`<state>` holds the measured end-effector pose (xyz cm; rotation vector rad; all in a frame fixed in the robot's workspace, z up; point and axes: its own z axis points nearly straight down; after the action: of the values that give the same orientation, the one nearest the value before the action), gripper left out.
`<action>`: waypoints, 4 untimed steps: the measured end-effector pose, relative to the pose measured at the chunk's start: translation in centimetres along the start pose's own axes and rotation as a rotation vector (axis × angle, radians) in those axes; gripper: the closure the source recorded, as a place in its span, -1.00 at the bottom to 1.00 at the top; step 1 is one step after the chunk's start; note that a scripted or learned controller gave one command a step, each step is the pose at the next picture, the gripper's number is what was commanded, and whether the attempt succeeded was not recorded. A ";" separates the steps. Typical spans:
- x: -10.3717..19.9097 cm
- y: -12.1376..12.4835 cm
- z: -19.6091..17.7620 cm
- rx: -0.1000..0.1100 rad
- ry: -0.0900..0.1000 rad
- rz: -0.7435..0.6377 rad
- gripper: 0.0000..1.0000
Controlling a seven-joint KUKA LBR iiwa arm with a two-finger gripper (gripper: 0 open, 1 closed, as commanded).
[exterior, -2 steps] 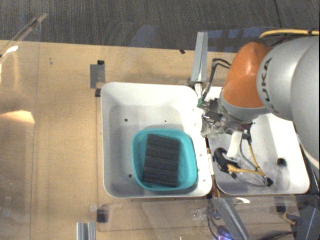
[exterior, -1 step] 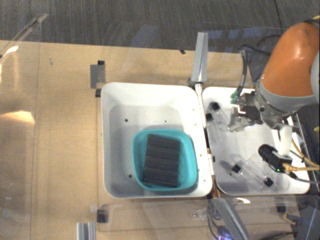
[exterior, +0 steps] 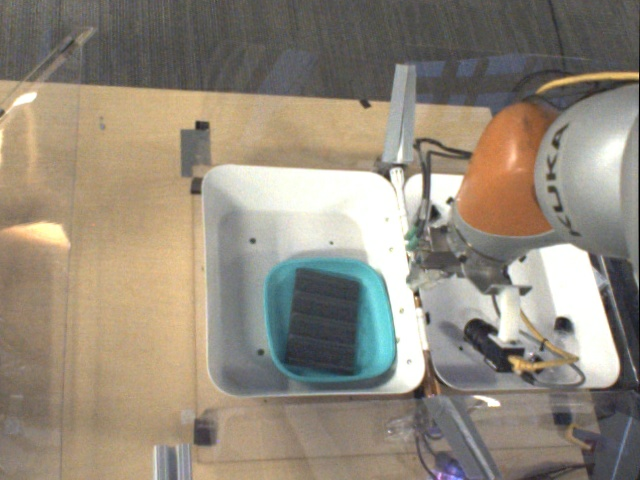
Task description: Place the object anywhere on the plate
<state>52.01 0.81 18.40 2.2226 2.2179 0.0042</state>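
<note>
Arm (exterior: pixel 560 168) is hovering over right bin (exterior: pixel 580 308); gripper (exterior: pixel 432 260) is hiding beneath wrist, grip unreadable. Dark ribbed block (exterior: pixel 323 320) is lying on teal plate (exterior: pixel 380 313), left bin (exterior: pixel 235 268); placing probably done.

Across the top of the frame: floor (exterior: pixel 200 18), dark grey carpet with a fine ribbed weave. Below it, filling the rest: bench (exterior: pixel 120 298), pale wood-toned top, matt. Straight vertical seam (exterior: pixel 78 268) down the left part of the bench. Soft bright glare patch (exterior: pixel 35 236) at the left edge, mid-height; fainter sheen around it. Thin pale rod (exterior: pixel 62 51) slanting at upper left, crossing from carpet to bench. Small grey bracket (exterior: pixel 196 150) left of centre. Upright grey metal post (exterior: pixel 401 113) at upper centre. Small black block (exterior: pixel 204 429) near the lower edge.
</note>
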 end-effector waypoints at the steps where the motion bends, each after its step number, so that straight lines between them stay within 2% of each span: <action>1: 0.0 0.0 0.0 0.000 0.000 0.000 -1.00; 2: 0.1 0.2 -1.1 -0.006 0.001 -0.001 1.00; 3: -3.8 -2.9 -6.1 -0.004 -0.001 -0.070 1.00; 4: 8.7 -3.1 -20.0 -0.010 0.001 -0.077 1.00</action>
<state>48.89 9.49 38.39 2.1312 2.2977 0.0163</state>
